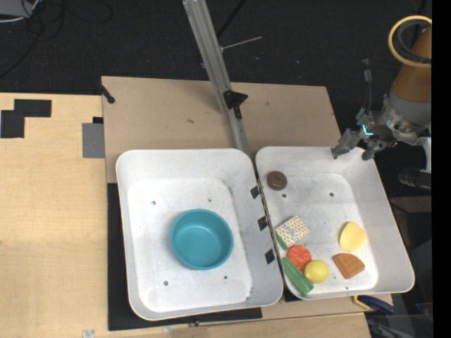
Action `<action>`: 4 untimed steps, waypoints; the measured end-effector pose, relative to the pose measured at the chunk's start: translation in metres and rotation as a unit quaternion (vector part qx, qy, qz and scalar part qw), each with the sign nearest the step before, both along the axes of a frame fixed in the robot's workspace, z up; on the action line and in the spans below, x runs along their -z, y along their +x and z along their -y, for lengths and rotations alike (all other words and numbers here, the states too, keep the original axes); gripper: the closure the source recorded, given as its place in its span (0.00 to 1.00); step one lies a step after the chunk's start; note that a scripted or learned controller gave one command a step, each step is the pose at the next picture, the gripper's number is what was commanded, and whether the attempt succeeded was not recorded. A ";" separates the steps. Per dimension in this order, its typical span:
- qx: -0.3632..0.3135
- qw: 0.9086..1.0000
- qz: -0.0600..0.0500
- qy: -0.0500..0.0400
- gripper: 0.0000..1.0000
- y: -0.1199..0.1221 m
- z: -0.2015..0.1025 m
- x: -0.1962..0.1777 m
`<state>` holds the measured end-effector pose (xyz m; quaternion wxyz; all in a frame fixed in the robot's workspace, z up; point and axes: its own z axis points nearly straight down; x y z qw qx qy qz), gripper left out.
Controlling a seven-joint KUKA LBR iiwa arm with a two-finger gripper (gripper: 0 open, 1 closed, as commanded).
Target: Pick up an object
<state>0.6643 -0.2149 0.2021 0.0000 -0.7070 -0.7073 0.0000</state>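
Two white bins sit side by side. The gripper (354, 148) hovers over the right bin's (373, 182) far rim, fingers spread, holding nothing. Below lie a brown disc (276, 181), checkered block (292, 229), tomato (299, 255) and lemon (353, 236). The left bin (141, 182) holds a teal bowl (202, 239).

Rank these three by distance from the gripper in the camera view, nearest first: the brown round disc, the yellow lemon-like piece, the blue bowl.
From the gripper, at the right bin's far right corner:
1. Brown round disc, right bin, far left part.
2. Yellow lemon-like piece, right bin, right side.
3. Blue bowl, left bin.
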 end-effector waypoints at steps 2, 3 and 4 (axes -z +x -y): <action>0.000 1.000 -0.002 0.000 0.00 -0.005 -0.004 0.044; 0.000 1.000 -0.003 0.001 0.00 -0.009 -0.002 0.107; 0.000 1.000 0.000 0.000 0.00 -0.009 -0.003 0.111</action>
